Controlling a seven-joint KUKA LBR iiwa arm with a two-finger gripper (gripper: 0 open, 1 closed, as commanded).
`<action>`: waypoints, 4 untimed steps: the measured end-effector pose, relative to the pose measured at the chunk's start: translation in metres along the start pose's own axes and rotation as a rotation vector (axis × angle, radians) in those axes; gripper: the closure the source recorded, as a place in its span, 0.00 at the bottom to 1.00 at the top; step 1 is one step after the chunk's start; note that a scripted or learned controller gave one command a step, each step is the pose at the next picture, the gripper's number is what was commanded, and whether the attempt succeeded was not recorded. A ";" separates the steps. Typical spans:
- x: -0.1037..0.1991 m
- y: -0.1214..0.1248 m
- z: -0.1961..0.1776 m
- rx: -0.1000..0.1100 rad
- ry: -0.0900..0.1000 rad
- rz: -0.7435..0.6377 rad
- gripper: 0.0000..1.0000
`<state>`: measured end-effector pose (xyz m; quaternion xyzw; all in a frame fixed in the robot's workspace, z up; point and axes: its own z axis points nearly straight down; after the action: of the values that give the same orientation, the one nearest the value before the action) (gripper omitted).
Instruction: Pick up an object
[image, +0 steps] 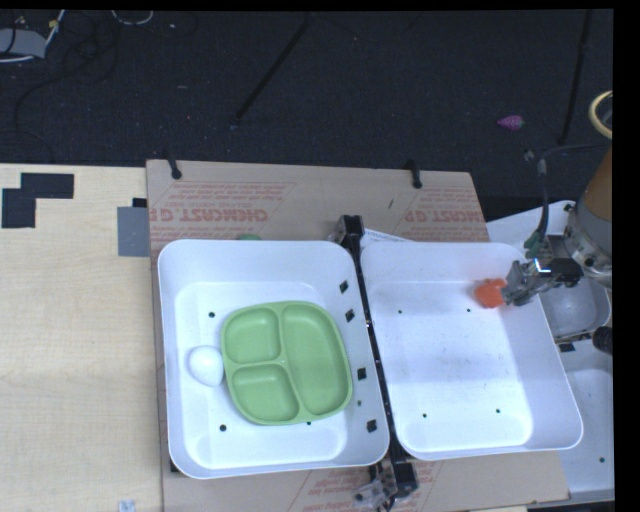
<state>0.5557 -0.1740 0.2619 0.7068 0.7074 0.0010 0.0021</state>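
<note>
A small orange object (489, 292) lies in the right bin (470, 420), close to its far right wall. My gripper (521, 281) sits just to the right of it, at the bin's right rim, and appears to touch it. The left bin (190, 440) holds a green three-compartment plate (285, 361) and a white egg-shaped object (206, 365) pressed against the plate's left edge.
A black divider clamp (365, 340) runs between the two bins. Both bins rest on a cardboard sheet (300, 205). The arm's wrist and cables (585, 240) hang over the right rim. A wooden bench top (70, 350) spreads to the left.
</note>
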 end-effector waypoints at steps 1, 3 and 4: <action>0.043 -0.010 0.011 0.008 0.004 -0.002 1.00; 0.137 -0.032 0.016 0.009 0.004 -0.003 1.00; 0.192 -0.048 0.027 0.010 0.003 -0.003 1.00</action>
<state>0.5080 0.0175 0.2347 0.7057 0.7085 -0.0016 -0.0028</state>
